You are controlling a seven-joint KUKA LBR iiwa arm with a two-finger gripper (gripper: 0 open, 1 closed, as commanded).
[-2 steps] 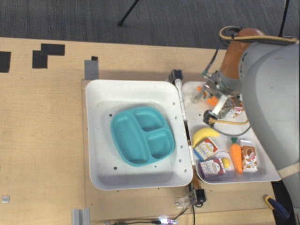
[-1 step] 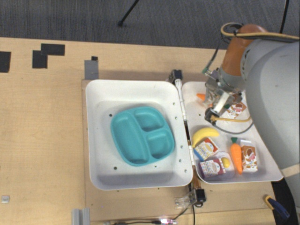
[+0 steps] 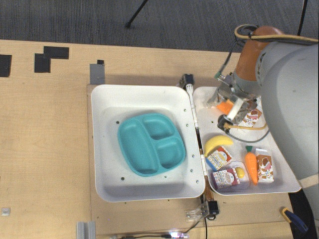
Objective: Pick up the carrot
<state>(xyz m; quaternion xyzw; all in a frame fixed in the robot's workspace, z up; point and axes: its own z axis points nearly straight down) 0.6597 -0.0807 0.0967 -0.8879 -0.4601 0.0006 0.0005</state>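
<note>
The carrot (image 3: 252, 168), orange with a small green top, lies in the near part of the right bin (image 3: 279, 185), between a purple pouch (image 3: 228, 177) and a red-and-white packet (image 3: 264, 168). My gripper (image 3: 222, 98) hangs low over the far end of that bin, well up the view from the carrot and apart from it. A small orange object (image 3: 225, 106) sits right under the gripper; whether it is touched is unclear.
A banana (image 3: 218, 142) and another snack packet (image 3: 218, 158) lie mid-bin, left of the carrot. A further packet (image 3: 253, 116) sits near the wrist. The left bin (image 3: 102, 133) holds a teal divided plate (image 3: 151, 143). The arm covers the right side.
</note>
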